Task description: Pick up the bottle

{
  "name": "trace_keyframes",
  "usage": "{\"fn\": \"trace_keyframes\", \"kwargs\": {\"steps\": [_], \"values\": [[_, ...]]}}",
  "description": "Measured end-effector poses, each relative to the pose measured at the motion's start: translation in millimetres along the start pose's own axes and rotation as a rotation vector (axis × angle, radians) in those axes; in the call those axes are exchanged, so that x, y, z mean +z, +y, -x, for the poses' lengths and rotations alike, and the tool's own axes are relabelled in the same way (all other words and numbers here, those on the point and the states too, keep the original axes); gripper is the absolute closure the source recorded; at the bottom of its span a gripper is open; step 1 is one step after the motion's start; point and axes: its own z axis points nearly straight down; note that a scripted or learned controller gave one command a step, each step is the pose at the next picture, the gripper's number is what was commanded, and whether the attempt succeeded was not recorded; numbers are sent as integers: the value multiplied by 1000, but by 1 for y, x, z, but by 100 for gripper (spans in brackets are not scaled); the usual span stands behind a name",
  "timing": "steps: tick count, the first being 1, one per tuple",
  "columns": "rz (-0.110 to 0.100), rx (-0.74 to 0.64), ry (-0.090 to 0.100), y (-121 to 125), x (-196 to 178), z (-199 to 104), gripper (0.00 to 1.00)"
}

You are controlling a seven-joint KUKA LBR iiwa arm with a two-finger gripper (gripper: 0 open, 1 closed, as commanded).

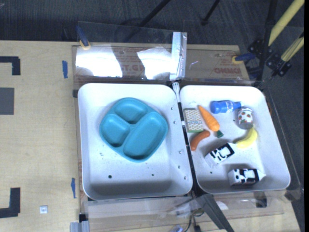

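Observation:
A small blue bottle [224,106] lies on its side near the back of the right bin [275,144], its pale cap end pointing right. An orange carrot [209,119] lies just in front and to the left of it. A round white and red toy [245,117] sits to its right.
The right bin also holds a yellow banana [247,138], a small sausage-shaped orange piece [199,139], a patterned sponge-like pad [193,120] and two black-and-white cow-print items [220,152] [244,176]. The left bin [91,173] holds a blue divided plate [133,128]. A clear panel [140,57] stands behind the bins.

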Motion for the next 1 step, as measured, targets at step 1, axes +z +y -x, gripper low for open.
{"fn": "trace_keyframes", "kwargs": {"steps": [1], "values": [[1, -1, 0, 0, -10, -1, 100]]}}
